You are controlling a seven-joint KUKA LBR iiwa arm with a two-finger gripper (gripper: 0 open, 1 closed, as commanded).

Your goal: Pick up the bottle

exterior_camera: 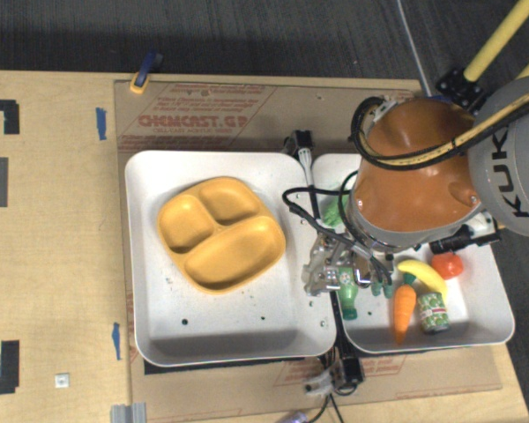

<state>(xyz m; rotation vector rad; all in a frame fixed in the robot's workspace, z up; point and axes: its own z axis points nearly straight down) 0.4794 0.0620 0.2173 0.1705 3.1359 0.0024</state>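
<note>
The arm reaches down from the right over the bins' shared edge, its claw point(337, 276) poised above the green bottle point(346, 300); whether it is clenched cannot be told.

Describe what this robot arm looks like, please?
The arm is grey with black lettering, with a broad orange band above the wrist. Black and yellow cables loop across it. The gripper is bare metal with small parts and wires.

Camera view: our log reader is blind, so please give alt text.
The grey arm reaches over the right bin, its gripper low by a green bottle. Nearby lie a carrot and a banana; the left bin holds a yellow divided plate.
</note>
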